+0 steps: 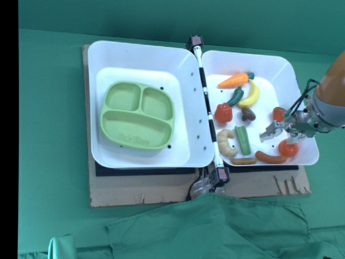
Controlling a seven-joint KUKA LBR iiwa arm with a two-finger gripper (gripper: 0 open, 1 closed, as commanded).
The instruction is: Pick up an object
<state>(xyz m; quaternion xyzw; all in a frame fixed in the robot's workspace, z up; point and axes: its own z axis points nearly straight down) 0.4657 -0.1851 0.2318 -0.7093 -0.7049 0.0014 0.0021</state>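
Camera view: looking down at a slant on a green table [54, 117] carrying two white bins side by side.
Left bin [183, 90]: holding a light green divided plate [138, 115] with three compartments, lying flat.
Right bin [280, 72]: holding a scatter of toy foods.
Carrot [234, 80]: lying near the far edge of the right bin, leaf end pointing right.
Banana [250, 95]: lying just below the carrot, beside a dark green pepper [235, 97].
Red pepper [223, 113]: sitting close to the divider between the bins.
Brown mushroom [248, 113]: sitting near the bin's middle.
Green cucumber [242, 140]: lying beside a pale croissant-shaped piece [227, 143].
Sausages: one orange-brown [243, 160] and one red [270, 157], both lying along the near wall.
Tomatoes: one [278, 114] showing just above the pincer, one [288, 148] just below it.
Arm [330, 99]: reaching in from the right over the right bin's right side.
Pincer [276, 132]: hovering low between the two tomatoes; fingers appearing spread, nothing lying between them.
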